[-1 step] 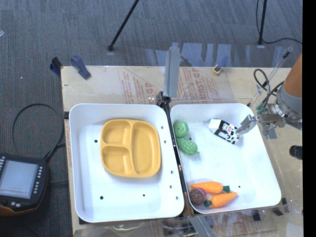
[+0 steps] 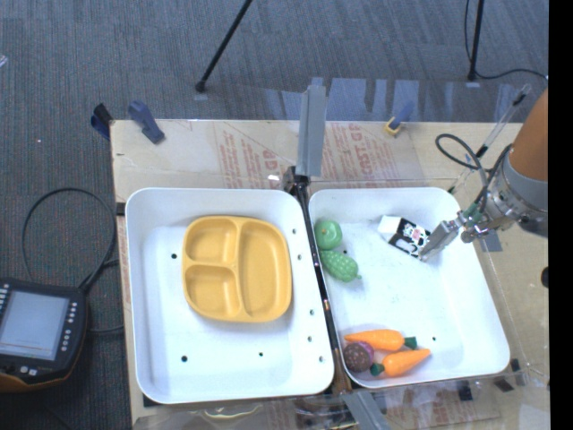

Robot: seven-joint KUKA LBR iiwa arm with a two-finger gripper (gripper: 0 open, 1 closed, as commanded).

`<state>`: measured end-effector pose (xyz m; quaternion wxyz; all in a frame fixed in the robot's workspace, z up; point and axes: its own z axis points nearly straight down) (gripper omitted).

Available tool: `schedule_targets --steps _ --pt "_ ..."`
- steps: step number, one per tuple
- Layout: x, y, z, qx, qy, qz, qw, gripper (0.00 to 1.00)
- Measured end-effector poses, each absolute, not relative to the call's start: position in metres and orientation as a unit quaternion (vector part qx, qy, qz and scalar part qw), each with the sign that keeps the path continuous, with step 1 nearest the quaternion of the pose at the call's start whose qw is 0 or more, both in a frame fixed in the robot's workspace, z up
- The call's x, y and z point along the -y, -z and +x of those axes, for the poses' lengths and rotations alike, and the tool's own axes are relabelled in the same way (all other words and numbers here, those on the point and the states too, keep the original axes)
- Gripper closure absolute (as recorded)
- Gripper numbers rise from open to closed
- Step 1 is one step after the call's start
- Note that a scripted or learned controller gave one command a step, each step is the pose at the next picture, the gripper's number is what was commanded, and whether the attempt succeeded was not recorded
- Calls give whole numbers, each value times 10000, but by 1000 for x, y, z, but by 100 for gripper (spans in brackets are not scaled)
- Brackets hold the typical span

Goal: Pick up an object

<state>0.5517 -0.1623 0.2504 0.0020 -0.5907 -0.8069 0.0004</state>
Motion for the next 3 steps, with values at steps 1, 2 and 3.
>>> schedule_targets --steps 1,2,3 --pt "142 -189 616 7693 -16 -6389 38 0" --pt "195 -117 629 6739 10 -7388 -14 0" --pt "201 -89 644 6586 -30 -7525 89 0"
